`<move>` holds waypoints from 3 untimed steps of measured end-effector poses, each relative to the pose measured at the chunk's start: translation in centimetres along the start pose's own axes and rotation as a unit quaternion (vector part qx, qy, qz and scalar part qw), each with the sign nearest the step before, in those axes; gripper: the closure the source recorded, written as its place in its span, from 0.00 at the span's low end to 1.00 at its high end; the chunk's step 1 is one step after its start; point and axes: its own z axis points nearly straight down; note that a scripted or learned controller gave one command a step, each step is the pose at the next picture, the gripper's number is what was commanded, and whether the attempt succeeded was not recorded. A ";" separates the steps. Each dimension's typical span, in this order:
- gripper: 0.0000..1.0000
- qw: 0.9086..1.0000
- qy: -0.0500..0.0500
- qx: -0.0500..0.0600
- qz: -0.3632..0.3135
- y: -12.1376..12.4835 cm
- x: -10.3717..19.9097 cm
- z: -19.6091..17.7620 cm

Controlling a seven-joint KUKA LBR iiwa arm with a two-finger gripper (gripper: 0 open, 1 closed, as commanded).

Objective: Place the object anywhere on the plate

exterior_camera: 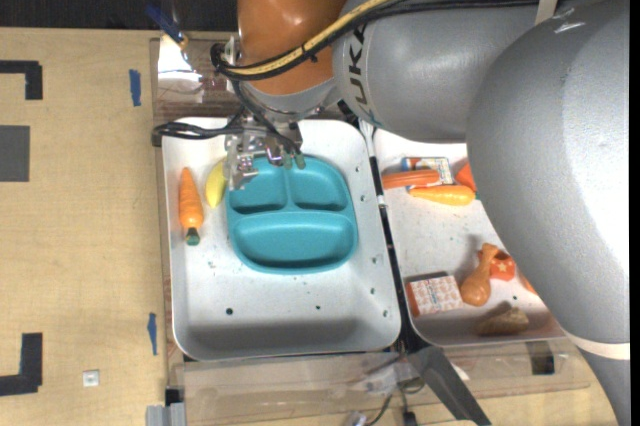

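Observation:
A teal divided plate lies in the left white bin. Left of it lie an orange toy carrot and a yellow banana-like piece, both on the bin floor. My gripper hangs over the plate's upper left corner, right beside the yellow piece. Its metal fingers point down near the plate's rim; nothing can be made out between them. The orange wrist band sits directly above.
The right bin holds an orange carrot-like piece, a red-and-white packet, a small printed box, a tan drumstick-shaped toy and a brown item. The grey arm covers much of the right bin.

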 end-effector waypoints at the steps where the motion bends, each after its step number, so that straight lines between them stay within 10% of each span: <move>1: 1.00 0.942 0.001 -0.001 -0.336 0.7 5.1 -2.5; 2: 1.00 0.899 0.002 0.000 -0.438 -0.9 5.4 7.3; 3: 0.00 0.900 0.005 0.001 -0.436 -1.2 5.5 7.3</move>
